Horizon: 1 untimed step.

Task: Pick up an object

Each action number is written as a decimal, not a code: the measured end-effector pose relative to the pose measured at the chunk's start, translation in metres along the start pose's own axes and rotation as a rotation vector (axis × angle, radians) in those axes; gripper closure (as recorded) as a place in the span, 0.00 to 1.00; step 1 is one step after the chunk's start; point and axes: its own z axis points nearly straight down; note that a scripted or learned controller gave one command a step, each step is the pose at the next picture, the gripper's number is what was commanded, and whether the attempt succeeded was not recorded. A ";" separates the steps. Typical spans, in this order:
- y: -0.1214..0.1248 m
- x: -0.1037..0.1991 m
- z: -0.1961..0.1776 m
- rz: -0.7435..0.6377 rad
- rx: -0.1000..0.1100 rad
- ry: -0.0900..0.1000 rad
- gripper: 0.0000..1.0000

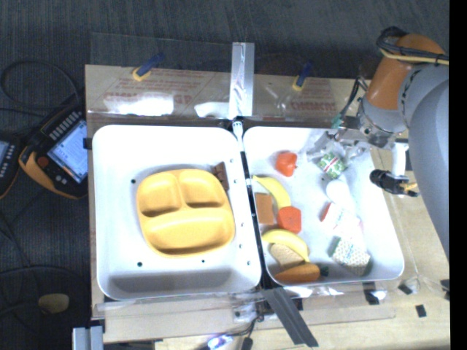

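My gripper (pixel 330 149) hangs over the far part of the right bin (pixel 379 195), reaching in from the right under the orange-banded wrist (pixel 388 79). A small green, red and white can (pixel 333 165) lies right below the gripper's tip, touching or nearly touching it. Whether the can is held is unclear. Further left lies an orange-red round piece (pixel 286 162). A white oval object (pixel 338 192) and a small red and white piece (pixel 326 211) rest below the can.
The right bin also holds two bananas (pixel 272 189) (pixel 284 237), a brown block (pixel 265 208), a red block (pixel 290 218), bread (pixel 287 253), an orange carrot (pixel 296 273) and a speckled white box (pixel 351 251). A yellow divided tray (pixel 185 210) lies in the left bin (pixel 117 195).
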 end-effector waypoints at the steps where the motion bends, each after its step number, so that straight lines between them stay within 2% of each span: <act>1: -0.009 0.004 0.011 -0.055 -0.015 -0.005 0.00</act>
